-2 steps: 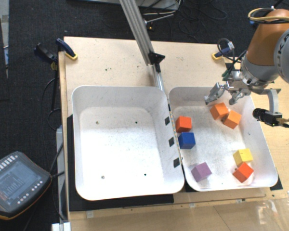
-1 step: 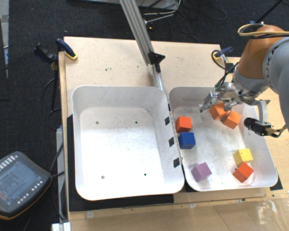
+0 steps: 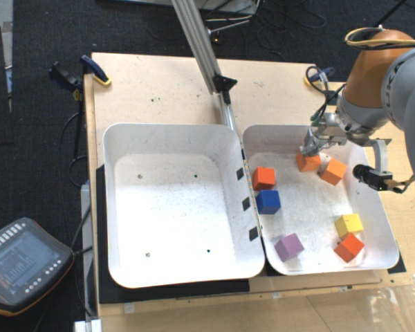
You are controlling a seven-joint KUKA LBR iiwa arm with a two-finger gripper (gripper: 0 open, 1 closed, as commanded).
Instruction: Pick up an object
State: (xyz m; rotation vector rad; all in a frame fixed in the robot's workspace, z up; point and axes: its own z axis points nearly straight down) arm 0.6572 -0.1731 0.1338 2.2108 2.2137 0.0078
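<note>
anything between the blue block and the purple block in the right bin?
Nothing. In the camera view, only bare bin floor separates the blue block from the purple block.

Table (image 3: 166, 88): pale wooden top, lightly speckled, sits on a dark carpeted floor (image 3: 41, 19). Blue-and-yellow clamps grip the table at the far left corner (image 3: 95, 70) and far right edge (image 3: 317, 75). A silver aluminium rail (image 3: 194, 30) runs at a slant from the top of frame down to the table's middle. Black cables (image 3: 283, 19) trail over the floor behind. Grey handheld pendant with screen (image 3: 21, 263) lies on the floor at lower left. Lighting even, no hard shadows.
</note>
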